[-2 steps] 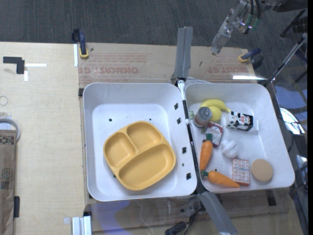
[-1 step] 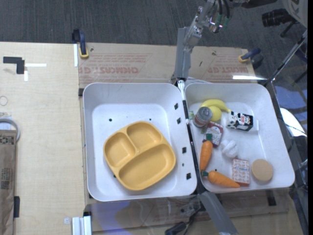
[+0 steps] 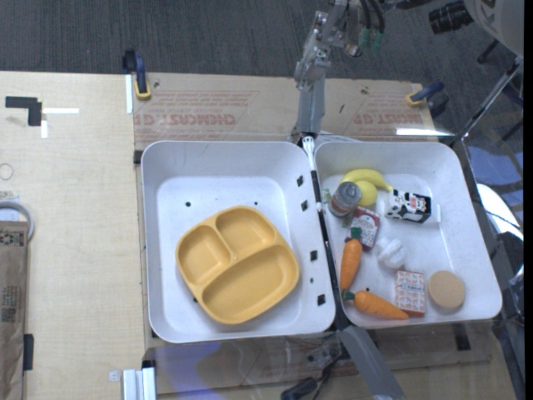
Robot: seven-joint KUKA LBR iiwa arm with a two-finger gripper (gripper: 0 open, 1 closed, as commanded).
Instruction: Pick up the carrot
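Observation:
Two orange carrots lie in the right bin [image 3: 466, 190]. One carrot [image 3: 351, 262] points toward the back, close to the bin's left wall. The other carrot [image 3: 381, 305] lies across the front left corner. My gripper [image 3: 307, 125] hangs high over the back edge where the two bins meet, well clear of both carrots, and holds nothing that I can see.
The right bin also holds a banana [image 3: 367, 178], a small can [image 3: 346, 196], a black-and-white carton [image 3: 411, 206], a red packet [image 3: 365, 223], a white lump [image 3: 389, 251], a small box [image 3: 410, 292] and a tan disc [image 3: 446, 290]. A yellow divided plate [image 3: 237, 262] lies in the left bin [image 3: 166, 182].

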